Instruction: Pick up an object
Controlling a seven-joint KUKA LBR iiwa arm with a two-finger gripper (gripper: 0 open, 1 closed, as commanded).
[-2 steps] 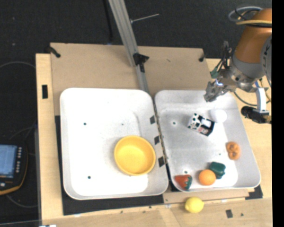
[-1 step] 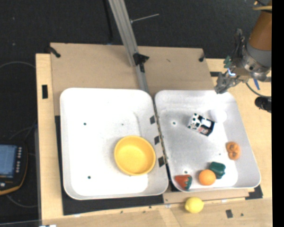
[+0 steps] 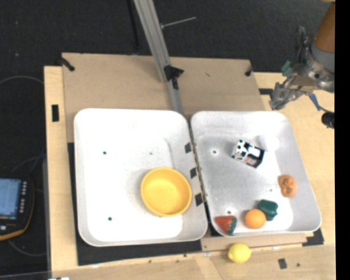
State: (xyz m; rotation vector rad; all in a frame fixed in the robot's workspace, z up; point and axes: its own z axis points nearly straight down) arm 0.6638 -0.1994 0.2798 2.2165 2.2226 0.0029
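My gripper [image 3: 278, 97] hangs above the bench just past the far right corner of the right bin [image 3: 221, 127], with nothing seen in it. In that bin lie a black-and-white toy [image 3: 248, 153] near the middle, a small orange lump [image 3: 287, 185] by the right wall, and a green piece [image 3: 269, 208], an orange ball [image 3: 255, 219] and a red piece [image 3: 226, 224] along the near wall. A yellow bowl [image 3: 166, 191] sits upright in the left bin [image 3: 105, 133], near its front right.
A yellow lemon [image 3: 239, 253] lies on the bench outside the right bin's near wall. A slanted metal pole [image 3: 156, 39] rises behind the bins. A handheld screen [image 3: 6, 206] sits off the bench at the far left.
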